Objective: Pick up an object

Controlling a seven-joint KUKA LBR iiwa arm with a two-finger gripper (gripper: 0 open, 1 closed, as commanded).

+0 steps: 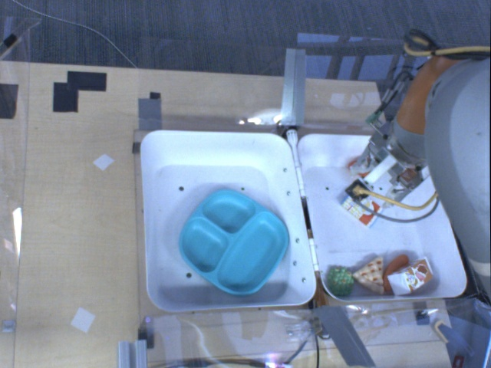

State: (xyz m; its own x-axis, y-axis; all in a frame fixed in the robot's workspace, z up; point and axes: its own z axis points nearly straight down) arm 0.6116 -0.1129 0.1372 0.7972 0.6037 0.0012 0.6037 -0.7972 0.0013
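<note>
Grey arm [460, 129], orange band, yellow cable.

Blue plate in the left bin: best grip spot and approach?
Judging by its pose, grip the blue plate by its raised outer rim, coming straight down from above. It lies flat on the floor of the left bin, so nothing but the rim and the dividers between its three compartments stands up; the near rim has more room from the walls.
</note>
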